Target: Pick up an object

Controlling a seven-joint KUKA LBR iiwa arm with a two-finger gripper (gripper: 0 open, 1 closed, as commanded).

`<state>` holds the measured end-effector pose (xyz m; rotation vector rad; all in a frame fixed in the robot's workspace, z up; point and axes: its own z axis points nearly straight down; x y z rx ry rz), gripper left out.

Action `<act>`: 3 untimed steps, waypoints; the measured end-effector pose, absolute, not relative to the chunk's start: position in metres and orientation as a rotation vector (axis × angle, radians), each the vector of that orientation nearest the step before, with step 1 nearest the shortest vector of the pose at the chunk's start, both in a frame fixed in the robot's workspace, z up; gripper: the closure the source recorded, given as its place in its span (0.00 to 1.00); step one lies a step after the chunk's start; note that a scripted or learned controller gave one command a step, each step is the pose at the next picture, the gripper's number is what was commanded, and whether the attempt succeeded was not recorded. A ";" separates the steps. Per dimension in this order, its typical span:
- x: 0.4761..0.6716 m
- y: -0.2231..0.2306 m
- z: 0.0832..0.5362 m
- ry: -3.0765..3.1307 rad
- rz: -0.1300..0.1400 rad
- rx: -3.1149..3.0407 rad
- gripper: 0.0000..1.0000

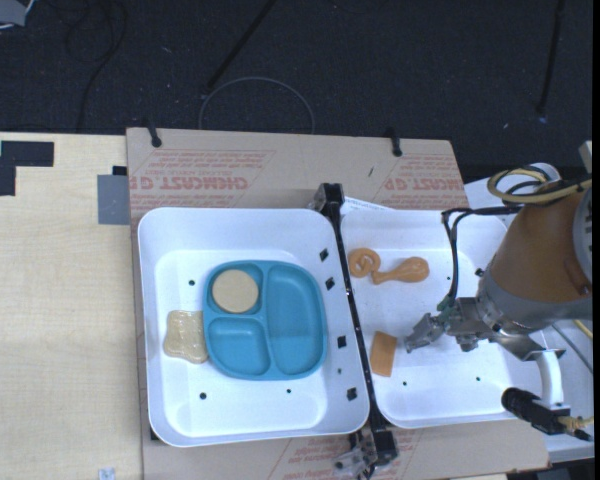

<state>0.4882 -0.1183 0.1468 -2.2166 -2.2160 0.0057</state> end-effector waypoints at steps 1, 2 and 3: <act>0.487 -0.117 0.093 -2.216 0.005 -2.217 0.00; 0.487 -0.119 0.106 -2.209 0.004 -2.225 1.00; 0.489 -0.120 0.168 -2.223 -0.002 -2.222 1.00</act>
